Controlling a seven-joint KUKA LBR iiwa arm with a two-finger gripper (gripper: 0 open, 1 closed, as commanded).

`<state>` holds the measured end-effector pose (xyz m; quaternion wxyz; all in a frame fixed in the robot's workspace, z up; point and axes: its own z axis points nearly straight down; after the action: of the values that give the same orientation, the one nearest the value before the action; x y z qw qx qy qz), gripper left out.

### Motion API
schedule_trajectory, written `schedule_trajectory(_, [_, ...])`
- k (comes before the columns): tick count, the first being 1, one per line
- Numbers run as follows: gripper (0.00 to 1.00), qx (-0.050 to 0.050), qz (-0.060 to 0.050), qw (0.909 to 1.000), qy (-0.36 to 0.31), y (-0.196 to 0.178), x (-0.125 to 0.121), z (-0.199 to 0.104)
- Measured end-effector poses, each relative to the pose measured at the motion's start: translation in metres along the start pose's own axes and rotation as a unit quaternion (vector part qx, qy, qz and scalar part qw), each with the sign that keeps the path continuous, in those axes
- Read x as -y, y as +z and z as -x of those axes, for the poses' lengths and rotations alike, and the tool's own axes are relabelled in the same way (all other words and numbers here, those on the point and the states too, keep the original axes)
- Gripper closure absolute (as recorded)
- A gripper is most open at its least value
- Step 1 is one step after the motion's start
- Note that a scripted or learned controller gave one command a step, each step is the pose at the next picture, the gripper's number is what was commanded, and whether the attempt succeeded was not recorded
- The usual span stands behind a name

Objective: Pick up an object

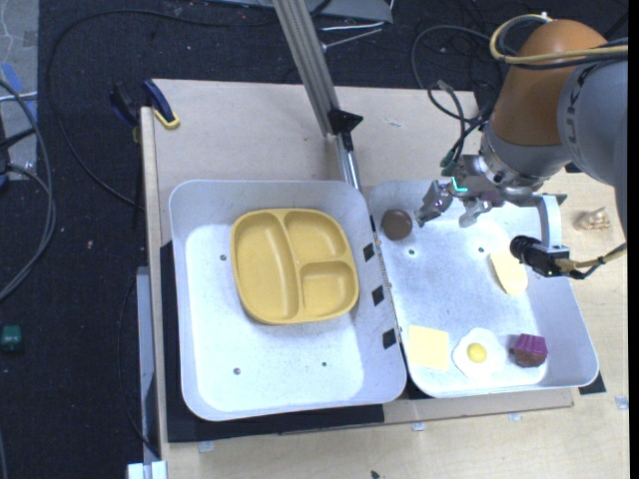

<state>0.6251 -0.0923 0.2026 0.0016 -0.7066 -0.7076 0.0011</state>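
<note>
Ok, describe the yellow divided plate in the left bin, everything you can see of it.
The yellow divided plate is a rounded square of what looks like matte plastic, with raised ridges that split it into three compartments: one long, two smaller. It lies flat, right side up and turned a little askew, on the floor of the left bin, nearer its far wall. Nothing lies in the compartments, and nothing else touches it.

A pale wooden surface (250,128) is sitting on a dark carpeted floor (80,267). Black cables (75,158) are trailing across the floor at the left. A slanted aluminium post (305,53) is rising from the surface's far side toward the top of the view. A blue and yellow clamp (160,105) is gripping the surface's far left corner. Even light is falling overall.
</note>
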Motion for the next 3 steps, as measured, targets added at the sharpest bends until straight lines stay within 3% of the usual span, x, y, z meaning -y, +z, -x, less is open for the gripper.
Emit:
schedule_trajectory(1, [0.00,0.000,0.002,1.0000,0.000,-0.001,-0.001,0.000])
schedule_trajectory(3, [0.00,0.001,0.001,1.0000,0.001,0.113,-0.002,0.000])
